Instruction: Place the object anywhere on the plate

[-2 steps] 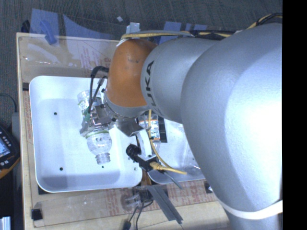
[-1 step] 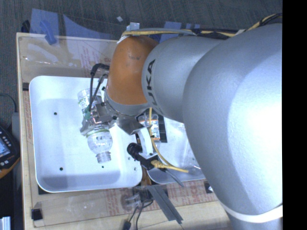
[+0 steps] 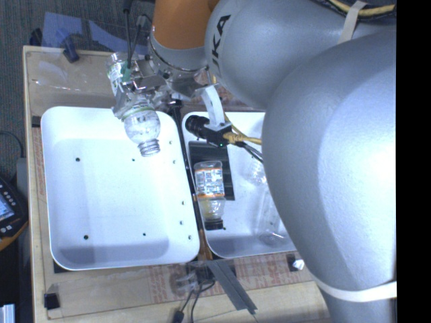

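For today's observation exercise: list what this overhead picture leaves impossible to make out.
- The right bin: most of it is hidden by the grey arm.
- The tool: its fingers are lost in clutter above the clear bottle, so a grip cannot be confirmed.
- The small bottle: its label is too small to read.
- The plate: cannot be picked out.

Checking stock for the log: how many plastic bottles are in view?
2 clearly: one bottle at the gripper over the left bin; one labelled bottle in the right bin. The arm may hide more.
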